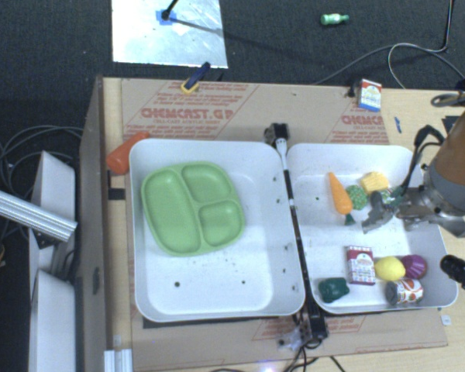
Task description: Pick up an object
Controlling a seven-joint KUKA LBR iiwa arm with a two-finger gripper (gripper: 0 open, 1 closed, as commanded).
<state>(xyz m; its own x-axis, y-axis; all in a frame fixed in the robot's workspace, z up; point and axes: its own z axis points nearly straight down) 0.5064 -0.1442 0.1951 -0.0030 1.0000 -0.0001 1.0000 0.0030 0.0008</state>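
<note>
In the camera view the pincer hangs low in the right bin; whether it is apart or together I cannot tell. The carrot lies just left of it, the yellow corn piece just above.

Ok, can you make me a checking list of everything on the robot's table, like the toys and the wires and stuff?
Surface: cardboard-covered bench bearing a left bin and a right bin side by side.
Job's things: in the right bin, an orange carrot, green piece, yellow corn, small red box, yellow lemon, purple piece, red-and-white can, dark green piece.
Clutter: green divided plate in the left bin; orange thing beside that bin; small carton on the cardboard.
Grippers: gripper low over the right bin, near the carrot.
Cables: white cable on the floor.
Surroundings: dark carpet, silver sheet, green bottle.
</note>
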